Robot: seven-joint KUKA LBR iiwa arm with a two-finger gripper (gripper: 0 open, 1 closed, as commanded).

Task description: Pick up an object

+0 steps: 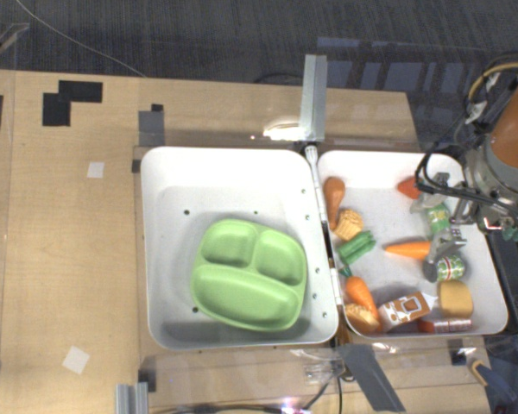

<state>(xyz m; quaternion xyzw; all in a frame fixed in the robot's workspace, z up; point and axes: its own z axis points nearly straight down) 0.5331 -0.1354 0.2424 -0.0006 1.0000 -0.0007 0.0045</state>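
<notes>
— Looking down on the bench, we see two white bins side by side. What sits in the left bin?

— We find a green divided plate there, lying flat toward the front.

— And the right bin?

— We count a heap of toy food. A brown drumstick-like piece lies near the dividing wall, a yellow corn cob just below it, then a green vegetable. A carrot lies in the middle, another orange carrot near the front-left corner, beside a small printed carton. A tan block rests at the front right, a small can just behind it, and a red piece lies toward the back.

— Where is the gripper?

— We see it over the right side of the right bin, above the can and near a green-labelled item. From this slant we cannot tell how its fingers stand, nor whether anything is held between them.
</notes>
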